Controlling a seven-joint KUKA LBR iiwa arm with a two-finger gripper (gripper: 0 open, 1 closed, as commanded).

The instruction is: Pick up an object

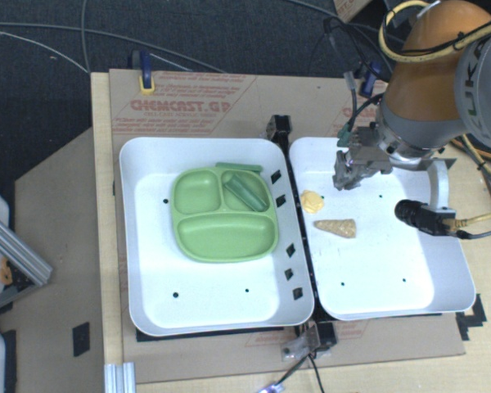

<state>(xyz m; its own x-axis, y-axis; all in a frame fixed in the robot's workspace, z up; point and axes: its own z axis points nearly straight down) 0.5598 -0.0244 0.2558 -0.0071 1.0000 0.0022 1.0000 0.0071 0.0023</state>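
In the right bin lie two small things: a round pale yellow piece near the left wall and a tan wedge-shaped piece just below it. My gripper hangs over the bin's upper left part, a little up and right of the yellow piece, with nothing seen between its fingers. The left bin holds a green divided plate with a darker green object in its upper right compartment.
Black clips line the divider between the bins. The bins rest on a cardboard-covered bench with a blue and yellow clamp at its back edge. The arm's orange band rises at the upper right.
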